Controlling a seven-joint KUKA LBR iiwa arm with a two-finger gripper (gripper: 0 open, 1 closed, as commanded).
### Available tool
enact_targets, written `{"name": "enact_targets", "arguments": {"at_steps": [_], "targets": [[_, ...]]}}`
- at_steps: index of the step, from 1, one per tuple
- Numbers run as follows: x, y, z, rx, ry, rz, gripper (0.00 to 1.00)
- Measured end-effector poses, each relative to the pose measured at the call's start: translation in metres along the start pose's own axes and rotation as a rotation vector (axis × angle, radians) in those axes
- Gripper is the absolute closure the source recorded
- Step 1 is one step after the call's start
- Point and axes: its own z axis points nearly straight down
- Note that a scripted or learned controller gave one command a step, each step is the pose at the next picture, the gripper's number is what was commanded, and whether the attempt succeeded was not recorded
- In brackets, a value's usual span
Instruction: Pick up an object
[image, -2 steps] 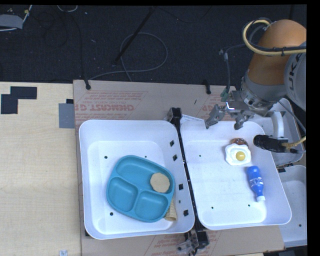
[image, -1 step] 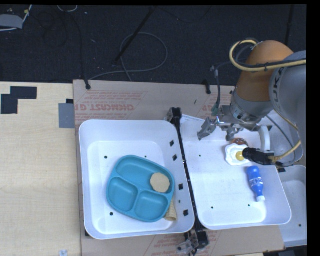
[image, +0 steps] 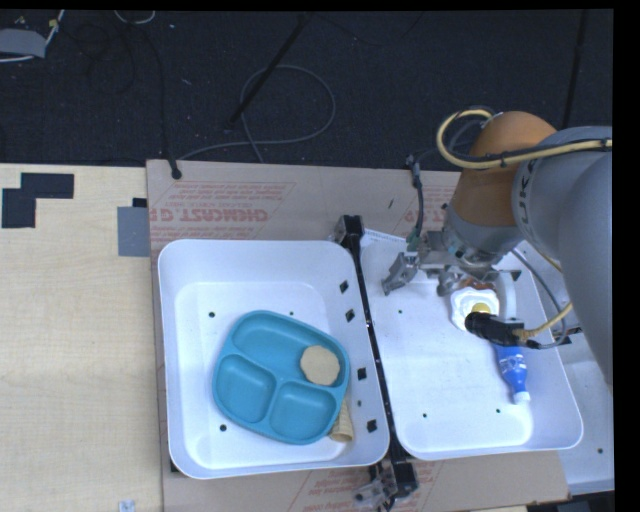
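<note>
My gripper (image: 398, 274) hangs low over the upper left part of the right bin (image: 440, 420), close to the divider between the bins. A white fried-egg toy with a yellow yolk (image: 470, 305) lies just to its right, under the wrist. A blue and white tube (image: 513, 373) lies further right and nearer the front. In the left bin (image: 190, 290) a blue divided plate (image: 250, 385) carries a round tan cookie (image: 321, 365). A tan cone-shaped piece (image: 342, 427) pokes out from under the plate's front right edge.
The black divider (image: 366, 330) runs between the two bins. The grey arm with its orange band (image: 500, 170) comes in over the right bin's back right corner. The front left floor of the right bin is bare white.
</note>
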Motion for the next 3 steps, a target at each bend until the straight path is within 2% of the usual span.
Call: {"name": "enact_targets", "arguments": {"at_steps": [1,2,3], "targets": [[0.002,-0.001,0.05,-0.001,0.0,0.001,0.0],[0.001,0.0,0.036,-0.004,0.0,0.005,1.0],[0.004,0.0,-0.026,-0.011,-0.001,-0.001,1.0]]}}
